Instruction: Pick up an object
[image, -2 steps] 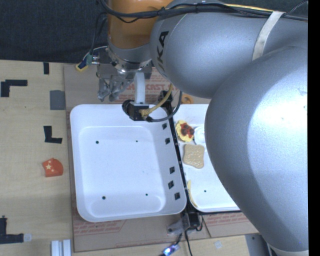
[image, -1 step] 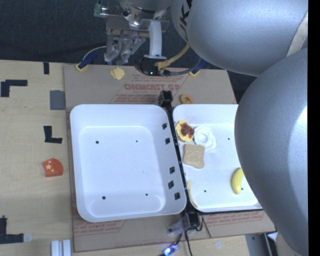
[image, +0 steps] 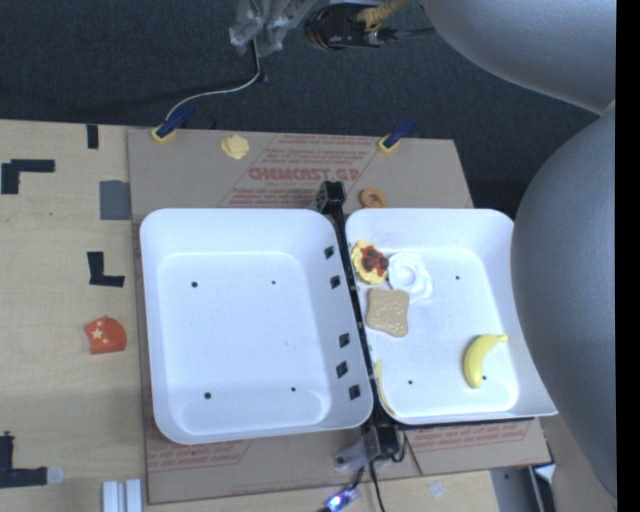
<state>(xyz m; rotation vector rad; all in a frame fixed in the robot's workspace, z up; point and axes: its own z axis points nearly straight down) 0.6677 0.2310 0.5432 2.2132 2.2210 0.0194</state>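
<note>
Two shallow white plastic bins sit side by side on a brown cardboard sheet (image: 300, 175) laid over the wooden bench (image: 60, 290). The left bin (image: 160, 300) and the right bin (image: 500, 290) touch along a seam set with small black clips.

In the right bin, a yellow toy banana (image: 482, 358) lies near the lower right corner. Against the seam at the upper left rests a round yellow-and-red toy pizza (image: 369, 262), with a white ring-shaped piece (image: 408, 273) just beside it on its right and a tan speckled toast slice (image: 388, 312) just below them.

The grey arm (image: 580, 260) bulks along the right side; whether its hand is open or closed cannot be told.

Outside the bins, a small orange-red block (image: 106, 335) lies on the bench to the left, and a pale yellow lump (image: 235, 147) sits on the cardboard above.
</note>
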